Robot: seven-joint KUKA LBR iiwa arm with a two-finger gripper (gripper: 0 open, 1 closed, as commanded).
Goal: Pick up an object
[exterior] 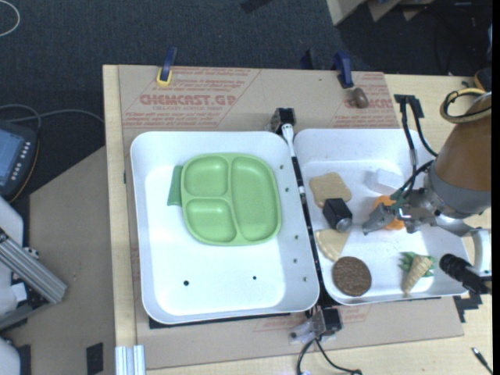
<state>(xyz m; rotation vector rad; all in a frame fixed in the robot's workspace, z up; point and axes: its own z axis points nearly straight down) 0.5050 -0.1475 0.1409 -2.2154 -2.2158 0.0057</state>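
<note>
My gripper (388,216) reaches in from the right and sits low in the right bin (344,141), near its middle right. A small orange object (387,202) shows right at the gripper's tip, partly hidden by it. To the gripper's left are a black block (337,212) and a tan bread-like piece (329,187). A pale wedge (331,244) and a brown round disc (351,275) lie toward the front. A yellow-green corn toy (416,266) lies at the front right, under the arm's wrist. A whitish piece (384,180) rests behind the gripper.
The left bin (211,287) holds a green divided plate (230,198) toward its back. A raised divider (301,209) separates the two bins. Cables (410,131) hang along the right bin's back right, by the arm.
</note>
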